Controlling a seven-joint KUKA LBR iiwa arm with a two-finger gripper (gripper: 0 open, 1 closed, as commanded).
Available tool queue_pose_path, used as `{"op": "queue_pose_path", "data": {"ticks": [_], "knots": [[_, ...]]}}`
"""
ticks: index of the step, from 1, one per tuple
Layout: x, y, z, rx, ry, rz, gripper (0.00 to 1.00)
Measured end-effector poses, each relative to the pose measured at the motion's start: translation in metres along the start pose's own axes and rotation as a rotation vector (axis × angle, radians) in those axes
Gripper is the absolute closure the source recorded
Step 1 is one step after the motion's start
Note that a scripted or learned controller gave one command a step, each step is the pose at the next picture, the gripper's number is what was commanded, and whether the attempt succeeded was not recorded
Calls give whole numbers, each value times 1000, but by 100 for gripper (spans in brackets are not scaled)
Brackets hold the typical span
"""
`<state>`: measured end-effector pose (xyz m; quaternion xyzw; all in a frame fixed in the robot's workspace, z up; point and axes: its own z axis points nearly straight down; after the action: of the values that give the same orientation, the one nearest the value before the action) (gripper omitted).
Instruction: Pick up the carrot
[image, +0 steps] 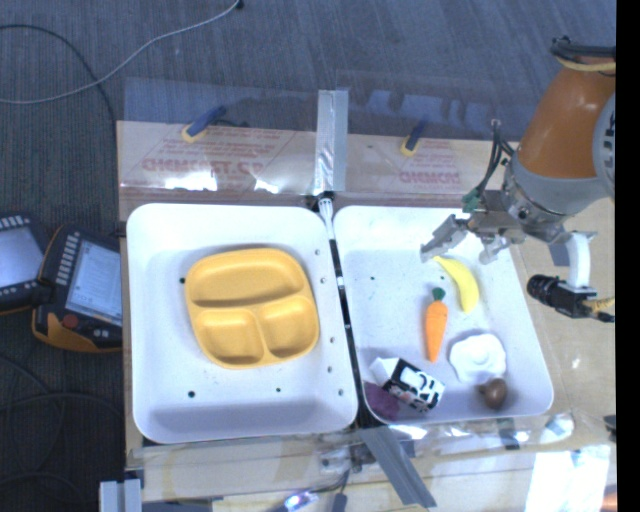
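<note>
An orange carrot (435, 327) with a small green top lies in the right bin (375, 290), pointing toward the front. My gripper (467, 242) hovers over the back of that bin, above and slightly right of the carrot. Its two fingers are spread apart with nothing between them. A yellow banana (461, 282) lies just below the fingers, between them and the carrot.
The left bin (160, 330) bears a yellow divided plate (252, 305). Near the carrot in the right bin sit a white fried egg (476, 355), a brown round item (492, 393), and a black-and-white carton on a purple piece (408, 387). A pendant (80, 290) lies far left.
</note>
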<state>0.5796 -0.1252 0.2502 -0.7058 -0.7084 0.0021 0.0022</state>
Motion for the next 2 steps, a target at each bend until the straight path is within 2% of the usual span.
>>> {"op": "queue_pose_path", "data": {"ticks": [1, 2], "knots": [[23, -72, 161, -16, 0, 143, 0], [28, -22, 161, -15, -2, -4, 0]]}}
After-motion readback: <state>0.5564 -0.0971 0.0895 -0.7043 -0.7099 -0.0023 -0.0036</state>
